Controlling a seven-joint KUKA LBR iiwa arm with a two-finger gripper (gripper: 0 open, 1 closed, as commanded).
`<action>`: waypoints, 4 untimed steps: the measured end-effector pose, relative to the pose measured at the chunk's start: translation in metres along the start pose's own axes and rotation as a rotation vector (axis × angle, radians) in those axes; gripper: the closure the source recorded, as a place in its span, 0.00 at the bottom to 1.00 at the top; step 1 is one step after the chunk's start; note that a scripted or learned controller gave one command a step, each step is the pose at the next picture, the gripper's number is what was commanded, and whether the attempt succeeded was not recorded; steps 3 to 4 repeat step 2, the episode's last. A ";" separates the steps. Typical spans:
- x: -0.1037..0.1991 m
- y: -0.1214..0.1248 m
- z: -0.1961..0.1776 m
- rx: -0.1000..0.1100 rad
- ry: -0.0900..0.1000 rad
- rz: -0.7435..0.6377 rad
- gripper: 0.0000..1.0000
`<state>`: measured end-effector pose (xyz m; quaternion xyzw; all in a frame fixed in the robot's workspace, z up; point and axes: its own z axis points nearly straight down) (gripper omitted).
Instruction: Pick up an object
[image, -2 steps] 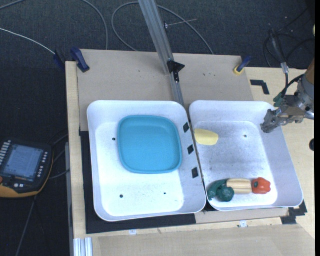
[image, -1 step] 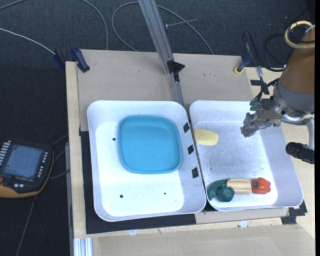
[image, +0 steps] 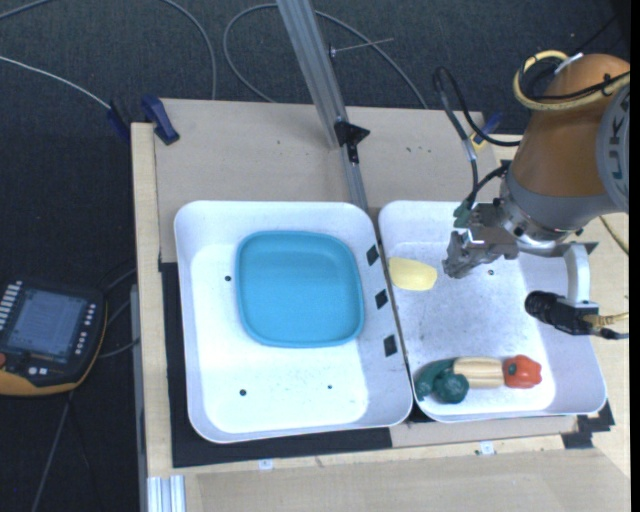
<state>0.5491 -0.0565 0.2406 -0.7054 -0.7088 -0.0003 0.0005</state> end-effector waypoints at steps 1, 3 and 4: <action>0.055 0.003 -0.009 -0.001 0.000 -0.001 1.00; 0.107 0.010 -0.014 -0.001 0.000 0.000 1.00; 0.107 0.010 -0.014 -0.001 0.000 0.000 1.00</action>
